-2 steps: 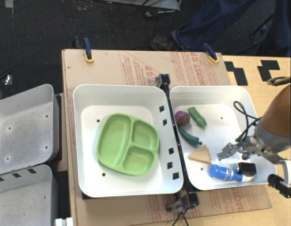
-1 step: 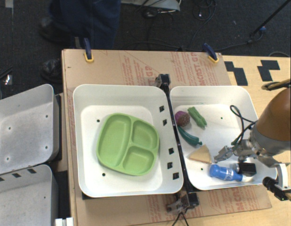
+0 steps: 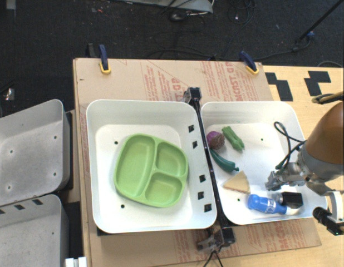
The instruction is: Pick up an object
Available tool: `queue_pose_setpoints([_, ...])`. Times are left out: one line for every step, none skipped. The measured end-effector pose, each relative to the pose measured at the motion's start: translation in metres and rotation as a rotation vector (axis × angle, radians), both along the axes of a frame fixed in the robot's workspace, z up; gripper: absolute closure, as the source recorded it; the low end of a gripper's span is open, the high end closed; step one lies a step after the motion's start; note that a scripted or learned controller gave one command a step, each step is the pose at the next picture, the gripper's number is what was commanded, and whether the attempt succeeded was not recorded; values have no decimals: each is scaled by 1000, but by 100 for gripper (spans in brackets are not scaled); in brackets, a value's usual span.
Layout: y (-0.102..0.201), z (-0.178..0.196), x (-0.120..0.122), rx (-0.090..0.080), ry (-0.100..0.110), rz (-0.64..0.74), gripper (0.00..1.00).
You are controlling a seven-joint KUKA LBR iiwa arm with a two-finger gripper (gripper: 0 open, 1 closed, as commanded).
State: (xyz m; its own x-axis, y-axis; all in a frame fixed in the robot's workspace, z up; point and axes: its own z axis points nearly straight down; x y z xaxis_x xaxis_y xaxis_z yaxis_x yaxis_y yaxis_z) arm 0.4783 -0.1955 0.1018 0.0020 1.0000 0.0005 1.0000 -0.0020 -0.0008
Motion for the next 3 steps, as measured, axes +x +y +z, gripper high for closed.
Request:
queue_pose_setpoints([5,56,10,-2,-5,5,100])
queue_pose_setpoints([5,107,11,-3,-5,5,100])
queue_pose_setpoints([58,119,20,0,-3,9,100])
